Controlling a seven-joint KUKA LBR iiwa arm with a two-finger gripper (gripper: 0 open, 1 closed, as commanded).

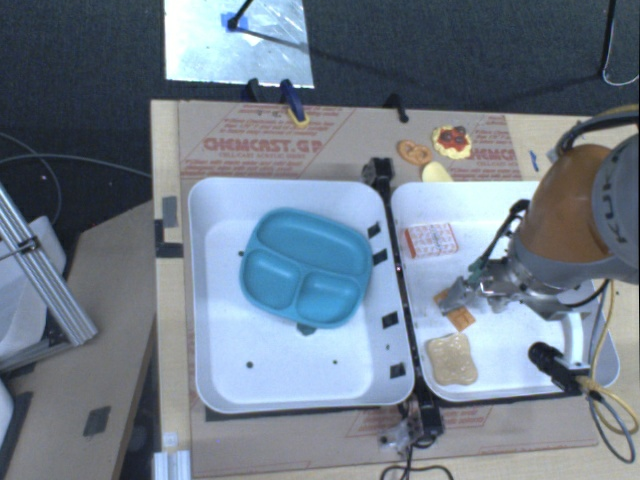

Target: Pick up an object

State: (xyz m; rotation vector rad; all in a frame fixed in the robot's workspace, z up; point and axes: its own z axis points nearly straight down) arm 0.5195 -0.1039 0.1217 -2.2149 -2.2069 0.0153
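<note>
- My gripper [452, 295] sits low in the right bin [500, 200], right-center of frame, tip just above a small orange cracker [460, 318].
- Cracker lies at my tip, touching or nearly; can't tell if jaws are clenched or released.
- Tan bread piece [452, 358] just below cracker.
- Red-printed card [429, 239] up-left of me, text unreadable.
- Blue divided plate [305, 267] in left bin [215, 268].
- Cardboard [260, 143] reads "CHEMCAST GP".

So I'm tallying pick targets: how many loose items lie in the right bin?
3. A red-printed card lies near the bin's upper left, a small orange piece just under the hand, and a tan flat piece near the front edge. The arm may hide more.
</note>
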